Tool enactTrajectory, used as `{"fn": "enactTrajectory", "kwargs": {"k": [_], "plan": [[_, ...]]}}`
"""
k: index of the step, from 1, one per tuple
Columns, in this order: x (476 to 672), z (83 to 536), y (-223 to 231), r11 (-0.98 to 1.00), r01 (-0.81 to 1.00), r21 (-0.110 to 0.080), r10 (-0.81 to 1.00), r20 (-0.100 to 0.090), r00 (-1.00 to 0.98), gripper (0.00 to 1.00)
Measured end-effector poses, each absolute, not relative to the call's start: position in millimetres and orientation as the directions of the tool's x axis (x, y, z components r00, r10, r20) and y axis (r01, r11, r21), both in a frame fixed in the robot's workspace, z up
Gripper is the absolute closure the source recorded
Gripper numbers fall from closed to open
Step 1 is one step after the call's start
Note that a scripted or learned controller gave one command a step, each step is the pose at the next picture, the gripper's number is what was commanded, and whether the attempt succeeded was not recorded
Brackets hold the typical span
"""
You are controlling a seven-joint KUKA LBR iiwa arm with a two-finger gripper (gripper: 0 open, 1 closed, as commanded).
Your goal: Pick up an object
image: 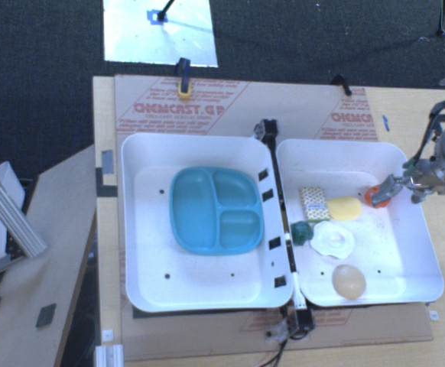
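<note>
Overhead view. Sheet under bins (207, 105) bore red print "CHEMCAST GP", seen twice, left and right. Left bin (142, 167) held a blue divided plate (215, 209) w/ three compartments. Right bin (421, 258) held a patterned packet (313, 202), yellow lemon-like item (345, 208), dark green piece (301, 232), fried-egg toy (334, 241), tan egg (349, 280), and an orange-red object (377, 196) near the far right wall. Jaws (391, 184) sat at that orange-red object, touching or just beside it; how far open, or any hold, couldn't be told. Surface (104, 113) was pale wood.
</note>
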State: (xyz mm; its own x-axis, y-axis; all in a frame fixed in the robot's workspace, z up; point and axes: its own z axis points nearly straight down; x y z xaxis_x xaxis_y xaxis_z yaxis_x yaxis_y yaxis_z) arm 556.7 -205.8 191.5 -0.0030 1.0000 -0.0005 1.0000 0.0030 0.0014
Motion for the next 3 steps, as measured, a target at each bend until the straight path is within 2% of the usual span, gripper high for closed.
{"fn": "enactTrajectory", "kwargs": {"k": [2,3], "plan": [[563.9,92,-198,0.005,1.000,0.000,1.000,0.000,-0.005,0.00],[564.8,85,-198,0.003,1.000,0.001,1.000,0.000,-0.003,0.00]]}}
